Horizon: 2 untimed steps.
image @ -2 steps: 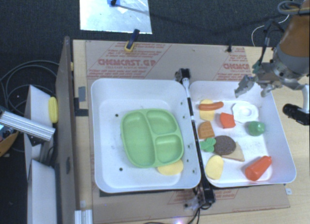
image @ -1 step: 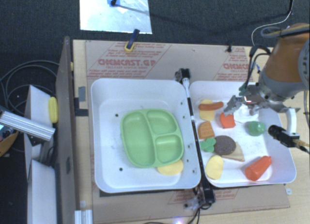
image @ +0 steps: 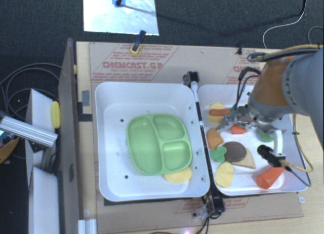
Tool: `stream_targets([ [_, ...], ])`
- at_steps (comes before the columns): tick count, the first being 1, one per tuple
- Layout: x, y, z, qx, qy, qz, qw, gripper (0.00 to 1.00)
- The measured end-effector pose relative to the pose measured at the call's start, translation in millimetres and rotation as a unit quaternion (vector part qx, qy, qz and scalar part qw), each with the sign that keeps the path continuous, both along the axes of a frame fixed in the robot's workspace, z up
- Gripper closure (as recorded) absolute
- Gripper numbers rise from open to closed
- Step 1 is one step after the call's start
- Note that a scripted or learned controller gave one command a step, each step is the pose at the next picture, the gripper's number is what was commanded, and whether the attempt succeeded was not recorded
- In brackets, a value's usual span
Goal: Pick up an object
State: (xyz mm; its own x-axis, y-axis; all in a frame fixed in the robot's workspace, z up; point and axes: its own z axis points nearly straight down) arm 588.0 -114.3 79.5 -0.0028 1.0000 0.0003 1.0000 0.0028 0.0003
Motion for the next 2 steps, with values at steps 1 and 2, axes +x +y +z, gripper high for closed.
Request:
stream_targets([
  [1, 1, -1, 16, -0.0006, -0.002, 0.0, 1.0, 1.0],
  [2, 24, 91, 112, 0.0014, -0.006, 0.006, 1.0, 1.0],
])
